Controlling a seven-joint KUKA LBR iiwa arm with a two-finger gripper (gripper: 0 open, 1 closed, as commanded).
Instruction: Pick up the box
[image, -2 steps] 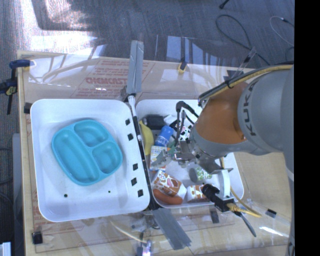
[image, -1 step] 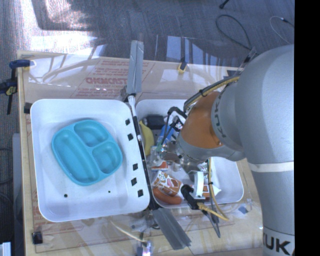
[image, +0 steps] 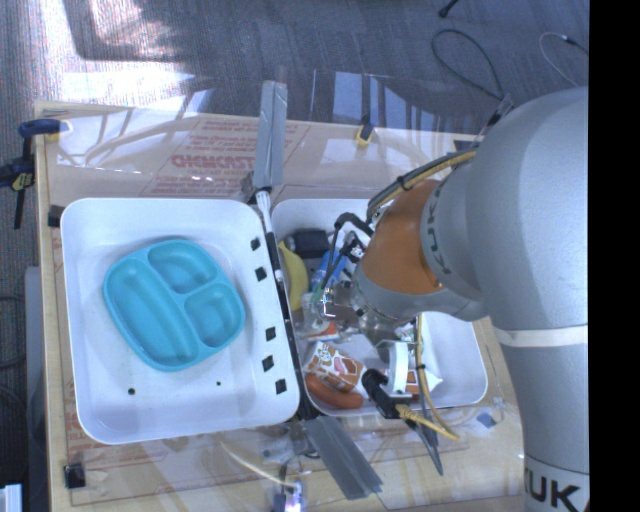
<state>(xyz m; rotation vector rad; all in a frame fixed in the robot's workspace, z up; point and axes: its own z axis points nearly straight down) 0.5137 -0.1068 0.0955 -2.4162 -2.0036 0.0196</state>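
While reaching in from the right, hangs low over the right bin (image: 470, 385) with the gripper (image: 328, 303) down among the clutter.
Covers much of that bin with the grey arm (image: 520, 220) and its orange band (image: 400, 250). Cannot tell from this angle whether the gripper is spread or pressed together. Shows the box (image: 335, 372), orange, white and brown, lying just below the gripper near the bin's front edge, seemingly not gripped. Shows also a yellow item (image: 292, 270) and a black item (image: 308, 241) toward the back, and a blue divided tray (image: 175, 300) resting in the left bin (image: 90, 400).
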